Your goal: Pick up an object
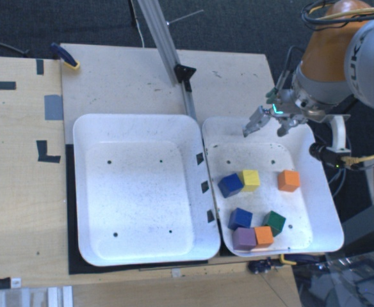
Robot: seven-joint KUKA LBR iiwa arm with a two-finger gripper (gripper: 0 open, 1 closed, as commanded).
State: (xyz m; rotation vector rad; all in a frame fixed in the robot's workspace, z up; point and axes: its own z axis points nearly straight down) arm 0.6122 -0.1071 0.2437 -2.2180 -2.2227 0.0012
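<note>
You had the arm (341, 50) reaching in from the right, and the gripper (267, 125) hung over the far end of the right bin (321, 235). Its two fingers (252, 125) stood apart, spread wide, and nothing was between them.

All the blocks lay in the near half of that bin, well apart from the gripper. A blue block (230, 185) and a yellow block (251, 180) were touching each other near the middle. An orange block (289, 180) sat alone toward the right wall. Closer to the front rim you had a second blue block (241, 218), a green block (275, 222), a purple block (244, 238) and a smaller orange block (264, 236); the purple one and this orange one were side by side and touching.

The left bin (84, 133) stood just beside the right one on the table (20, 171). A metal rail (161, 37) crossed the table at a slant and ended at the gap between the two bins.
</note>
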